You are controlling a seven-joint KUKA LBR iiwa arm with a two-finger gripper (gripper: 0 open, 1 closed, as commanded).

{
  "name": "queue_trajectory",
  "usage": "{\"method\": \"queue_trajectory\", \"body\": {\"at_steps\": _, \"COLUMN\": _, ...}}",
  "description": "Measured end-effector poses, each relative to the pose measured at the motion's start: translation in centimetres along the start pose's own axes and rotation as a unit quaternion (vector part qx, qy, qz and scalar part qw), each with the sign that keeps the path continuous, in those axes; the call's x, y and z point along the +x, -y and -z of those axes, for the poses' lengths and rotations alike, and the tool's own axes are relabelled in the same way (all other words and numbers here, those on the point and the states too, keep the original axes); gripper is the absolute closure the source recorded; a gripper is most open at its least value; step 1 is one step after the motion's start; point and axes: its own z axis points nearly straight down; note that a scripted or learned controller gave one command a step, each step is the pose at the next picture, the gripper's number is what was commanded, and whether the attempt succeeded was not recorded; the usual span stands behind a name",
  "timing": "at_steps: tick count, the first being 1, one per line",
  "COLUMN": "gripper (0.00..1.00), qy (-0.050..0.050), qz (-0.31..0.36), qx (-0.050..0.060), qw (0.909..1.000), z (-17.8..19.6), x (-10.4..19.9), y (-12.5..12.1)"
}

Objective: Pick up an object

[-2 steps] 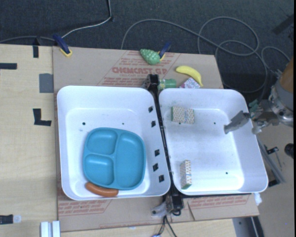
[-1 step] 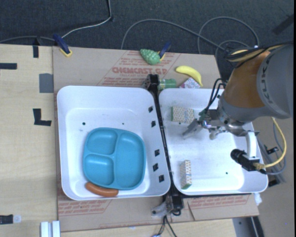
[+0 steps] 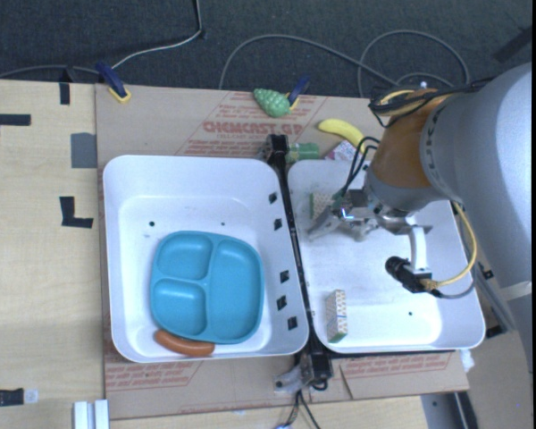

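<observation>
**Arm low over the right bin, gripper at its upper left**

The left bin (image 3: 125,186) holds a blue divided plate (image 3: 207,286) with three compartments, lying flat toward the bin's near side; an orange sausage-shaped toy (image 3: 184,343) lies just beside the plate's near edge, touching or almost touching it. The right bin (image 3: 447,329) holds a small patterned box (image 3: 337,313), pale with speckled print and a green end, lying near the bin's near-left corner and well apart from the gripper; a greenish object (image 3: 320,206) lies near the dividing wall in the far-left part of the bin, partly hidden, so its kind is unclear.

The gripper (image 3: 332,221) is down in the right bin, just beside that greenish object; its metal fingers (image 3: 317,227) point left toward the divider, and nothing can be made out between them; whether they are parted or closed cannot be told. The grey arm (image 3: 491,141) with its orange band (image 3: 402,150) covers the bin's far-right part.

Beyond the bins, on the cardboard, a yellow banana (image 3: 341,130) and a green knobbly toy (image 3: 272,102) lie near the far edge.
</observation>
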Motion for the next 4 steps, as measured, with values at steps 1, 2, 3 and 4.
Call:
{"method": "queue_trajectory", "body": {"at_steps": 1, "gripper": 0.00, "qy": 0.000, "qz": 0.000, "qx": 0.000, "qw": 1.0000, "z": -0.1, "x": 0.2, "y": -3.6}}
{"method": "queue_trajectory", "body": {"at_steps": 2, "gripper": 0.00, "qy": 0.000, "qz": 0.001, "qx": 0.001, "qw": 1.0000, "z": -0.1, "x": 0.1, "y": -6.9}}
{"method": "queue_trajectory", "body": {"at_steps": 3, "gripper": 0.00, "qy": 0.001, "qz": 0.000, "qx": 0.001, "qw": 1.0000, "z": -0.1, "x": -1.0, "y": -6.9}}
{"method": "queue_trajectory", "body": {"at_steps": 4, "gripper": 1.00, "qy": 0.002, "qz": 0.000, "qx": 0.001, "qw": 1.0000, "z": 0.9, "x": -1.0, "y": -6.9}}
